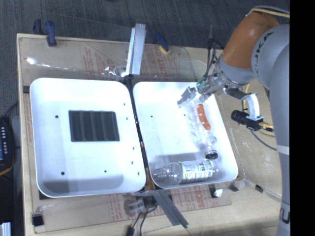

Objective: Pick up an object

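Two clear bottles (pixel 184 172) in right bin (pixel 162 132); label unreadable.

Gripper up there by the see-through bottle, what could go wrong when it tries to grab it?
1. The clear bottle looks smooth and round, so it may slip or roll out of the gripper.
2. It lies close to the right bin's far wall, so the gripper might bump the wall.
3. Pushing it could knock the labelled bottle nearby.

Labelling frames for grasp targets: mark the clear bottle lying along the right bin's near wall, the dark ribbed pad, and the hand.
clear bottle (pixel 184 171), camera view, on its label.
dark ribbed pad (pixel 93 126), camera view, its middle.
hand (pixel 189 96), camera view, at its fingertips.
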Controlling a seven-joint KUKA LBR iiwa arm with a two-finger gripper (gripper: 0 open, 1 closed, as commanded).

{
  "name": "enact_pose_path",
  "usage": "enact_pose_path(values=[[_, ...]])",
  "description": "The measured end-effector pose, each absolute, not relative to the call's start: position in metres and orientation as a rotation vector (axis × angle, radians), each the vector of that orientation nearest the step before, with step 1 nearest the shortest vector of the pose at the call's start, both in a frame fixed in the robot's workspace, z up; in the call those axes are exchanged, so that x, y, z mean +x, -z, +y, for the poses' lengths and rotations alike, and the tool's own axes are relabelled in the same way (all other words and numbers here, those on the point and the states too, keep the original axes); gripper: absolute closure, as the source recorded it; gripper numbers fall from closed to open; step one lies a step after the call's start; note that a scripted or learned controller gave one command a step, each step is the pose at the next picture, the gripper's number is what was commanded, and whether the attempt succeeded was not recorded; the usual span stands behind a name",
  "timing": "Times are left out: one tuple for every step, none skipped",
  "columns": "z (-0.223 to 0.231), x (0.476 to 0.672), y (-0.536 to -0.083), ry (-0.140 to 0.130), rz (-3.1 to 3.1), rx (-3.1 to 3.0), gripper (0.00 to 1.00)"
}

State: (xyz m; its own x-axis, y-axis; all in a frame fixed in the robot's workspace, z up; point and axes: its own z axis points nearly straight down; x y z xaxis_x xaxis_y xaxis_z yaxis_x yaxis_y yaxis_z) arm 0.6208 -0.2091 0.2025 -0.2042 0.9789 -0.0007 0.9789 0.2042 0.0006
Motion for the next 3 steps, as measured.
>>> enact_pose_path(values=[[-0.209,0.621,-0.212,0.0,2.466,1.943,0.0],[-0.207,0.624,-0.214,0.0,2.581,1.784,0.0],[-0.207,0.63,-0.204,0.0,2.642,1.696,0.0]])
